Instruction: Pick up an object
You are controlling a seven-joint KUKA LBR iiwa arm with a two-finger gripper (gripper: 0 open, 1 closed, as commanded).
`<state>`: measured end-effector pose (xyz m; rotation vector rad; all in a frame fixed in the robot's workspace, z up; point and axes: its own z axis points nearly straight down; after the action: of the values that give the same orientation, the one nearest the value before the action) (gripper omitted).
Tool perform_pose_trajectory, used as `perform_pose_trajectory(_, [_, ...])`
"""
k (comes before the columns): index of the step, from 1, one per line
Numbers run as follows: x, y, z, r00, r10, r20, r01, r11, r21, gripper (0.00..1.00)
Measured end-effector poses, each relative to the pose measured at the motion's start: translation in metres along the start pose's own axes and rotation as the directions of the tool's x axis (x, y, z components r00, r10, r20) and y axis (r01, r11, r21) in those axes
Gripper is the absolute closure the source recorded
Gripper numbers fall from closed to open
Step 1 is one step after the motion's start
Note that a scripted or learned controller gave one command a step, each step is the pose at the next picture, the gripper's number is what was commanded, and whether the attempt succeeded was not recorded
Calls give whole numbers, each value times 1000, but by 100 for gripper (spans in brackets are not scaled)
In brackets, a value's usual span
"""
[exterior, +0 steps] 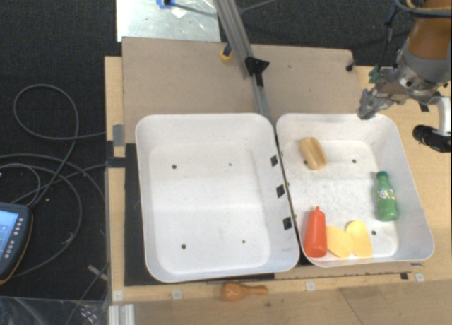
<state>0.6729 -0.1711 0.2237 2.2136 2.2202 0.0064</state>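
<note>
Cardboard bench (183, 76) bore two bins; right bin (413, 175) held a green bottle (385, 196), upright lengthwise, glossy. Gripper (368, 107) hovered above its rim, grip perhaps empty—couldn't tell.

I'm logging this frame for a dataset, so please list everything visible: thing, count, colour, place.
bins: 2, white, side by side on the bench
bread roll: 1, tan, right bin, upper middle
bottle: 1, green, right bin, right side
ketchup bottle: 1, red-orange, right bin, lower left
yellow pieces: 2, yellow, right bin, beside the ketchup bottle
wooden piece: 1, tan, bench below the bins
handheld screen: 1, dark, floor at far left
cables: several, black, floor at left
end effector: 1, grey, above right bin's upper right rim
</note>
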Motion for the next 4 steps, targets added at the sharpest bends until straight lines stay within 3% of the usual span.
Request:
perform_pose_trajectory(1, [0,2,-37,1000,-1,0,1,1000,0,100])
perform_pose_trajectory(3, [108,4,-49,1000,-8,-3,8,1000,5,100])
perform_pose_trajectory(4, [162,-3,-31,1000,-7,-4,7,1000,7,100])
